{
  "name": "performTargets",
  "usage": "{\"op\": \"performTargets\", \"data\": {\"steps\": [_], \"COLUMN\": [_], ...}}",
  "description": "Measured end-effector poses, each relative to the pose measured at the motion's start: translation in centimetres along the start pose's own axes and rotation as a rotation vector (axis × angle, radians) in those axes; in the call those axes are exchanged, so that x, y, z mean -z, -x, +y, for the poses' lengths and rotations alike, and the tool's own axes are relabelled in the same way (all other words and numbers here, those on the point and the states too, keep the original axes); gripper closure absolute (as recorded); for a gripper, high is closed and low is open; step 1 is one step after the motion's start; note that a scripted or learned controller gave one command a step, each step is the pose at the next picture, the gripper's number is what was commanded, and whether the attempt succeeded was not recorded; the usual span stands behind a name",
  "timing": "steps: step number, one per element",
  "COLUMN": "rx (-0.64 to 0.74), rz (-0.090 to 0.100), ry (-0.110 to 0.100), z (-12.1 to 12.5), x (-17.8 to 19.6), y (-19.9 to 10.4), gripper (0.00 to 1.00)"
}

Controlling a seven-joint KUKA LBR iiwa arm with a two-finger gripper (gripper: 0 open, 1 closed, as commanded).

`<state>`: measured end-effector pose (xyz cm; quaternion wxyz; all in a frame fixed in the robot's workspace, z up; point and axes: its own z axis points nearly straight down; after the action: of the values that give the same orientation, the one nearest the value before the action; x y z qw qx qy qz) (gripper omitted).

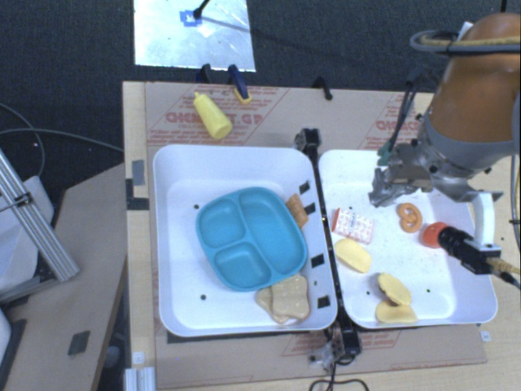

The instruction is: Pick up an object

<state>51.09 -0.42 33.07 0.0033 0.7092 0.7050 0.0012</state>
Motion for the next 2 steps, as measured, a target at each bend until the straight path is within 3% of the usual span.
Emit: {"op": "performTargets", "data": {"steps": [1,2], "rx": [0.012,0.014], "rz": [0.004,0.003], "ry": [-0.007,-0.004], "z": [-2.4,-2.3], "x": [-1.7,-0.6], "y": [-2.8,-2.6], "gripper": [1.0,1.0]}}
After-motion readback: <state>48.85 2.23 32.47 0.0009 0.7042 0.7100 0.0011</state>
